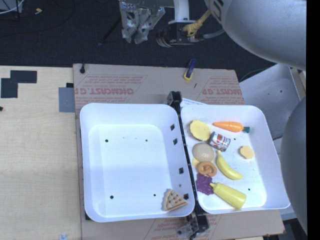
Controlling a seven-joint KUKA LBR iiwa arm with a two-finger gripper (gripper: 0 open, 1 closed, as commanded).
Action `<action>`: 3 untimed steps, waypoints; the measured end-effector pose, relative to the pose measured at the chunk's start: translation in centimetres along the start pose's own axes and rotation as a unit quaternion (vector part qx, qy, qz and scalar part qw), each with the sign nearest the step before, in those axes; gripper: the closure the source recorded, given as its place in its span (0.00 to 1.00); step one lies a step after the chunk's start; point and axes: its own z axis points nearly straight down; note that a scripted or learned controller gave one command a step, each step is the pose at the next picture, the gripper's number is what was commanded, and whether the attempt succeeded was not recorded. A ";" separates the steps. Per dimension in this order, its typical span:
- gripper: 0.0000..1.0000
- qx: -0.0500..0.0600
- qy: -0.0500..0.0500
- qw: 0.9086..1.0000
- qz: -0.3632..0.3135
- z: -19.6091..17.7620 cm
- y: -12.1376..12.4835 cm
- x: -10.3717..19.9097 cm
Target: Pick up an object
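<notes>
Tool (pixel 141 26) parked at 12 o'clock above the bench, grip state unreadable. Targets crowd the right bin (pixel 265 184) (banana (pixel 228 167) touching mustard bottle (pixel 229 194)); descent risks jostling neighbours.

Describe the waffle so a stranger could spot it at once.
Find the left bin. The waffle lies in its near right corner, beside the divider. It is a tan wedge with a grid pattern, alone there, while the other toys crowd the right bin.
</notes>
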 end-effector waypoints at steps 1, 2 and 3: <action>1.00 0.004 -0.002 1.000 -0.002 -0.8 -0.2 -0.1; 1.00 0.005 -0.002 1.000 -0.006 -1.7 -0.2 0.1; 1.00 0.004 -0.002 1.000 -0.009 -2.6 -0.2 0.2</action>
